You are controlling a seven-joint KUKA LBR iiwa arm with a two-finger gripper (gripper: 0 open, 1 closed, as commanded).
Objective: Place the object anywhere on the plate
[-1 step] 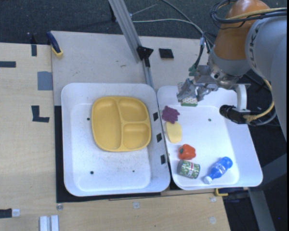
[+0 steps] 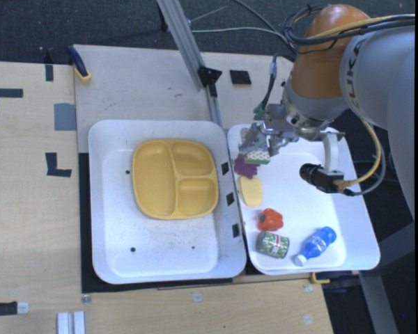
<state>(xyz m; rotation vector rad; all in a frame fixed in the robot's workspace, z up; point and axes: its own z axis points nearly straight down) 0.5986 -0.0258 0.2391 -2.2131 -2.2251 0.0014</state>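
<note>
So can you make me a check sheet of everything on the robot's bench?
Surface: left bin and right bin, side by side.
Job's things: yellow plate in the left bin, three compartments, nothing on it.
Clutter: in the right bin, purple piece, yellow piece, red pepper, green can, blue bottle.
Grippers: hand low over the right bin's top left corner.
Cables: black ones around the wrist.
Surroundings: metal pole.
</note>
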